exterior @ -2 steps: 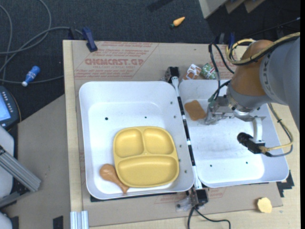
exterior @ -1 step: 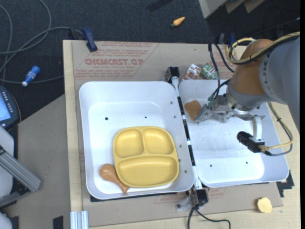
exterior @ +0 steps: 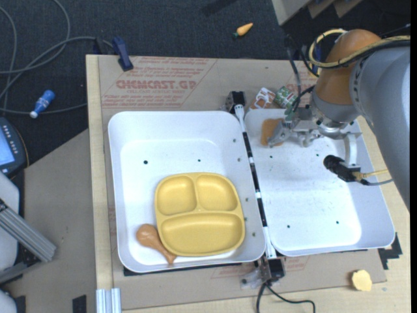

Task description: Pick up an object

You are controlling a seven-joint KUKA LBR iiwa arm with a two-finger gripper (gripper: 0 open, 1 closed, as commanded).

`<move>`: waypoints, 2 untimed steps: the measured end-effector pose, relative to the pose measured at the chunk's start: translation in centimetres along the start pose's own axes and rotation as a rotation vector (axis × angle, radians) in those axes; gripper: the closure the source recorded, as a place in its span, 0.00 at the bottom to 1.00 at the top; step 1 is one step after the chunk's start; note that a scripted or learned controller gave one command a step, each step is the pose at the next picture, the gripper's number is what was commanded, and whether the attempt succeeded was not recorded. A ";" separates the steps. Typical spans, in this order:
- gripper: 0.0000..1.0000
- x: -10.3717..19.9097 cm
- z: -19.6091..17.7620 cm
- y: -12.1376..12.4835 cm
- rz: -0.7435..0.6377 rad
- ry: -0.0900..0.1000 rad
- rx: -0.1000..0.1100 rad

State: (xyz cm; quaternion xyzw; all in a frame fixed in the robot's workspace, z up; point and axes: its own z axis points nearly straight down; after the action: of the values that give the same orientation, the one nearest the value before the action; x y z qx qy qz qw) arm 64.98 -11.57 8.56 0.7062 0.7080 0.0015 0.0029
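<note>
My gripper (exterior: 294,134) hangs low over the far left corner of the right bin (exterior: 313,207). Just to its left lies a brown, flat toy piece (exterior: 268,131), close to the gripper or touching it; I cannot tell which. Behind it, at the bin's far rim, sit a small white-and-red item (exterior: 263,97) and a green-printed packet (exterior: 284,96). In the left bin (exterior: 130,142) a yellow divided plate (exterior: 198,214) lies flat, with an orange-brown toy drumstick (exterior: 154,238) against its lower left edge.
A black cable end (exterior: 340,167) hangs from the wrist over the right bin. A black clip (exterior: 236,100) sits where the bins meet at the back. A yellow chunk (exterior: 360,280) lies on the bench at the front right, and a blue clamp (exterior: 121,53) at the far left.
</note>
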 end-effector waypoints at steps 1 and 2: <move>0.00 1.6 0.1 1.8 -0.001 0.001 0.003; 0.00 2.2 0.1 1.7 0.001 0.001 0.006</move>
State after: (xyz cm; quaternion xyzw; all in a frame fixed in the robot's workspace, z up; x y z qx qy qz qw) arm 66.67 -9.41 8.50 0.7067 0.7076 0.0000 0.0004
